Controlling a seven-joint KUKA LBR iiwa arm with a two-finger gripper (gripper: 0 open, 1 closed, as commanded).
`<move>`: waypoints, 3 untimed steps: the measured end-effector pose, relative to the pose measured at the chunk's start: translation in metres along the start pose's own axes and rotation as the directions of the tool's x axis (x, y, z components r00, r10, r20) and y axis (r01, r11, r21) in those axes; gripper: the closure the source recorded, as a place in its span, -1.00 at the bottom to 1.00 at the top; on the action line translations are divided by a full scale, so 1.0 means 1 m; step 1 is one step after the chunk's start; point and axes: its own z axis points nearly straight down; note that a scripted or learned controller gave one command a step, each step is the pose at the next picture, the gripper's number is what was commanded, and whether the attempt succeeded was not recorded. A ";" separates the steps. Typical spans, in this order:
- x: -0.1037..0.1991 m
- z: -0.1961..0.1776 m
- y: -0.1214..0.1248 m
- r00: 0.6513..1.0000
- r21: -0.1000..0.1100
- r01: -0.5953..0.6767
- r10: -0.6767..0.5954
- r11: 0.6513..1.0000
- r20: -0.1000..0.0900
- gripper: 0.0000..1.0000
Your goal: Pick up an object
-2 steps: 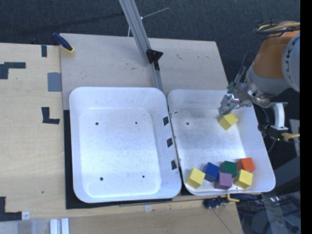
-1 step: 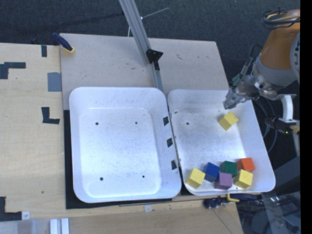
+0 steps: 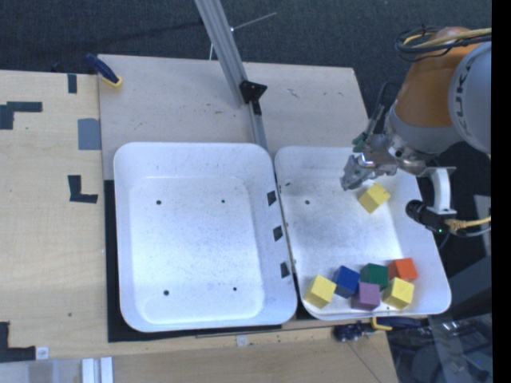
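The arm [image 3: 447, 94] reached in from the right of the frame, its orange band showing at the upper right, and the gripper [image 3: 357, 175] hung over the upper part of the right bin [image 3: 335, 238]. A yellow cube [image 3: 374, 197] sat tilted just below and to the right of the fingertips, touching or very nearly touching them; whether the fingers were apart or together could not be told from this angle, and the cube was not seen between them. Along the lower edge of the same bin lay a cluster of blocks: a yellow block [image 3: 321, 290], a blue block [image 3: 346, 280], a green block [image 3: 374, 274], a purple block [image 3: 368, 294], an orange block [image 3: 404, 269] and another yellow one [image 3: 399, 293], packed close together. The left bin [image 3: 132, 238] occupied the centre of the frame.
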 end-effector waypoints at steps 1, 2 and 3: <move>0.053 -0.012 -0.020 1.000 -0.001 0.001 -0.001 1.000 -0.001 1.00; 0.107 -0.023 -0.039 1.000 -0.001 0.003 -0.003 1.000 -0.001 1.00; 0.158 -0.024 -0.045 1.000 0.000 0.002 -0.002 1.000 -0.001 1.00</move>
